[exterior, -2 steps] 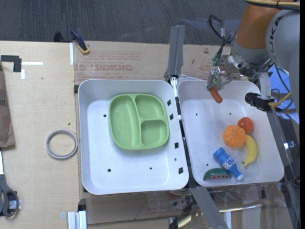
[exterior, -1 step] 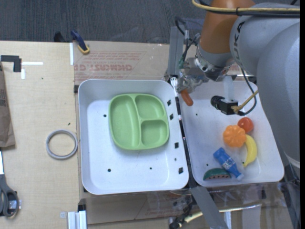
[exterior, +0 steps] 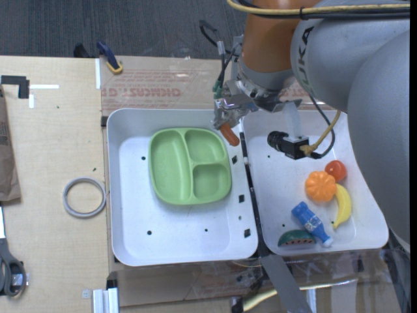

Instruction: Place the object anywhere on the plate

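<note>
Two white bins are sitting side by side before us. In the left bin [exterior: 130,233] we are seeing a green divided plate [exterior: 190,165] lying flat toward the far side. Just past the plate's far right corner, the gripper [exterior: 226,124] is hanging over the seam between the bins, its fingers clasping a small orange carrot-like object [exterior: 229,135], which is sitting just off the plate's rim. In the right bin [exterior: 273,194] we are finding a small orange pumpkin [exterior: 320,186], a red tomato [exterior: 336,169], a banana [exterior: 342,207], a blue bottle [exterior: 311,223] and a watermelon slice [exterior: 296,239]
</note>
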